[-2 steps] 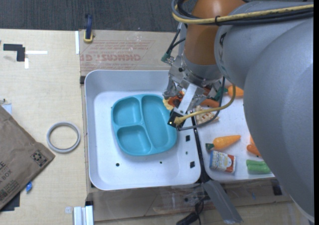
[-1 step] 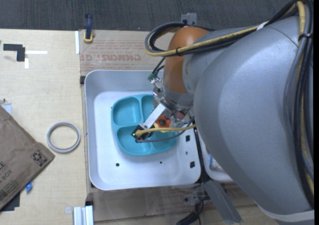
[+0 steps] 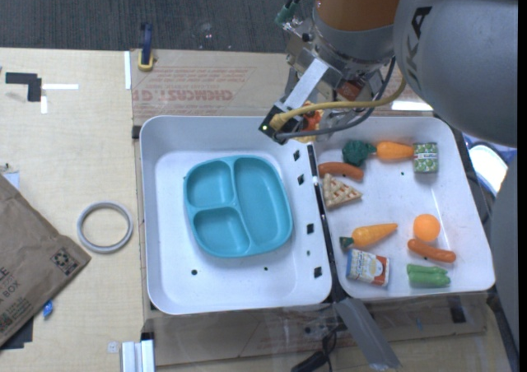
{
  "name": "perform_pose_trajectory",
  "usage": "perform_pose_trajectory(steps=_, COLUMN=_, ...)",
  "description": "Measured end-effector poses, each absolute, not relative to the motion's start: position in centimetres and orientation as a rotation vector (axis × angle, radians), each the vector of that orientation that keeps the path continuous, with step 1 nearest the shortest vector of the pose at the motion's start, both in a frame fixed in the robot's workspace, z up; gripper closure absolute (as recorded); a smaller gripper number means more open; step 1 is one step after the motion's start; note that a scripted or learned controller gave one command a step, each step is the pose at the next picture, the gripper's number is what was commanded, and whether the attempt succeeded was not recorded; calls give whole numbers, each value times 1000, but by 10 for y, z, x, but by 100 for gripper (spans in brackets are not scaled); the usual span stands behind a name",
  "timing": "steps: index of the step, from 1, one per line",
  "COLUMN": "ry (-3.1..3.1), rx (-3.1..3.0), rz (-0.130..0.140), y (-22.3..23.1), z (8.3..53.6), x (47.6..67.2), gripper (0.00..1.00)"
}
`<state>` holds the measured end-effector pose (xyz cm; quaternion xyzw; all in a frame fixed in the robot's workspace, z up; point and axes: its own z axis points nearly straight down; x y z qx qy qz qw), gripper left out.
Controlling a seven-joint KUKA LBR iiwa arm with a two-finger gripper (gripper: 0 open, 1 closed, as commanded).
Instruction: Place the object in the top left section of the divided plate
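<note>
The gripper point(image 3: 309, 122) state can't be told, tbh. Whatever gets carried should be lowered gently into the top-left section of the divided plate point(image 3: 239, 206), kept centered.

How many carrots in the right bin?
2. One carrot lies near the far edge, beside the green can; the other carrot lies mid-bin, above the small carton. The arm may hide more.
</note>
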<state>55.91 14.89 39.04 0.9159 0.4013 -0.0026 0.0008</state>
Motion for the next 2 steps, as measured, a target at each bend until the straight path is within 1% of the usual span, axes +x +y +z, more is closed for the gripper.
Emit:
perform_pose_trajectory(steps=1, ry=1942, rx=2471, rz=-10, y=97, z=347, x=503, gripper=100)
perform_pose_trajectory(steps=2, ry=1664, rx=2666, rz=-11, y=148, z=192, x=529, gripper=100)
